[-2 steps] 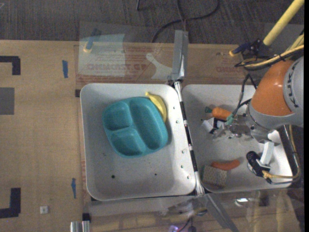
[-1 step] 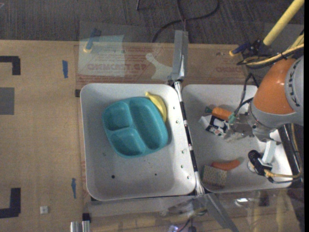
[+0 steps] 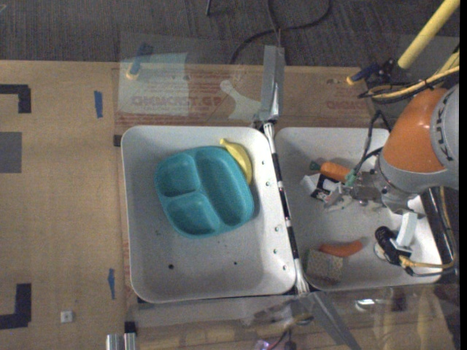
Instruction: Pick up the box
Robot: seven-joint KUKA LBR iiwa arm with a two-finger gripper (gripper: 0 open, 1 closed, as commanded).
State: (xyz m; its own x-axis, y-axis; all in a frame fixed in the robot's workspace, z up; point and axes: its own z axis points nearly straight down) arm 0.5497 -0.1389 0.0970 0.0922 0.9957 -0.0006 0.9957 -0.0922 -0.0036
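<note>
The gripper [image 3: 337, 194] hangs low in the right bin [image 3: 292, 152], the small box [image 3: 319, 186] just to its left; whether its jaws are spread I cannot tell.

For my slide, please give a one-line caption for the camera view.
KUKA arm's gripper reaches into the right bin; a teal divided tray lies in the left bin.

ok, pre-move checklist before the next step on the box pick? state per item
1. Gripper over the right bin: ok.
2. Small white-and-dark object, possibly the box, at the gripper tip: ok; identity cannot tell.
3. Object between the fingers: cannot tell.
4. Orange pieces close to the tip: not ok, crowded.
5. Grey sponge-like block away from the gripper: ok.
6. Teal tray and yellow item in the left bin, away from the arm: ok.
</note>
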